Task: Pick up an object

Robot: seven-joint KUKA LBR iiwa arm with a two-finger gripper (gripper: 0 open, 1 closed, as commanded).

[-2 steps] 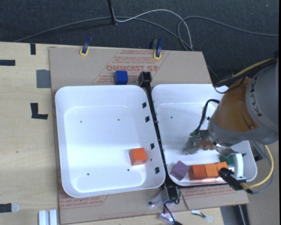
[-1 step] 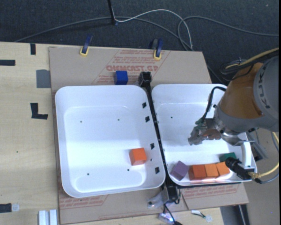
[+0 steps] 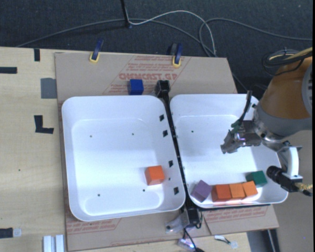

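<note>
Robot arm poised over right bin, its pick not yet made

The end effector [image 3: 232,143] hangs above bare floor in the right bin [image 3: 210,105]; whether it is wide or narrow cannot be told, and nothing shows in its grasp. Candidate objects sit in a row along that bin's near wall: a purple block [image 3: 201,190], two orange blocks [image 3: 235,191] and a green block [image 3: 258,178]. Another orange cube [image 3: 155,175] lies alone in the left bin [image 3: 79,109], likely an easier, uncrowded target.
</note>
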